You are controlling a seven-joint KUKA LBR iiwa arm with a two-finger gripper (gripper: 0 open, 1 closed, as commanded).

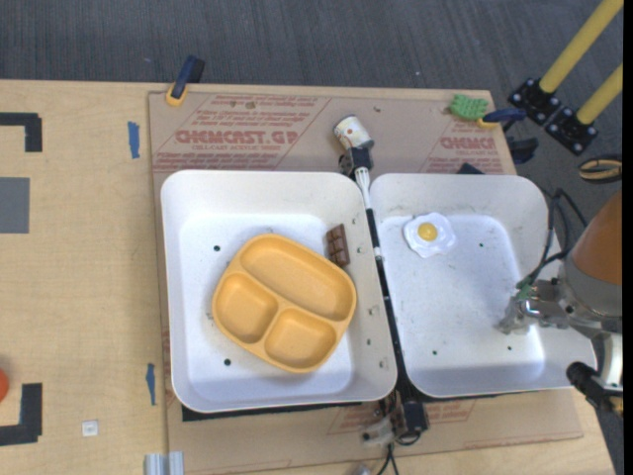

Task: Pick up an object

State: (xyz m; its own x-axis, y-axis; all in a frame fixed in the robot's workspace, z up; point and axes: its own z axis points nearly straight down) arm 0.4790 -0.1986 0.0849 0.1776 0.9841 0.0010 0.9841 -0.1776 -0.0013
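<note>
While claw hangs at right bin's right edge | finger state unreadable | fried egg apart

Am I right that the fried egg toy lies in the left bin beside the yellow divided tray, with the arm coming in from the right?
Not quite. The camera view shows the fried egg toy in the right bin, alone. The yellow divided tray sits in the left bin, and the arm does come in from the right.
</note>
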